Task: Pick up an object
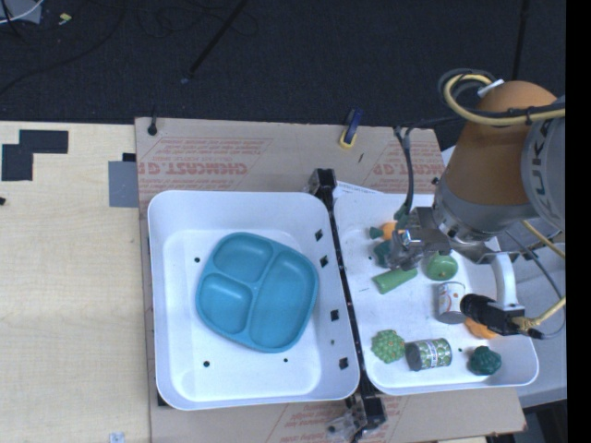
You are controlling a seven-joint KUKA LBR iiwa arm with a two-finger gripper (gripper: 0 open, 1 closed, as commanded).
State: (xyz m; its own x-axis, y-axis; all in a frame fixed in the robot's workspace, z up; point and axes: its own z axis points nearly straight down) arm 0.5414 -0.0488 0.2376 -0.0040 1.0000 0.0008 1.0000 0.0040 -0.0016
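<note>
Cardboard [240, 160] covers the middle of your pale wooden bench [65, 275], and both white bins sit on it side by side. Behind the bench the floor [277, 44] is dark carpet with loose cables across it. A blue clip [351, 129] grips the far edge of the cardboard.

From the overhead camera, you see the arm [503, 155] come in from the right over the right bin [411, 314]. Its gripper [404, 247] hangs low near that bin's far left part. You cannot tell from this angle whether it is spread or closed, and nothing shows as pinched in it.

The green block [397, 279] lies flat on the bin floor just below the gripper, on its near side. Whether they touch is not clear. A small teal piece [380, 247] sits just to the gripper's left.

Count for yourself:
- two bins
- one blue plate [259, 291] with three compartments, alone in the left bin [166, 358]
- one green block
- one teal piece
- one green cup [441, 268]
- one small can [450, 301]
- one bumpy green ball [389, 345]
- one dark jar [429, 353] on its side
- one dark green lump [484, 361] in the near right corner
</note>
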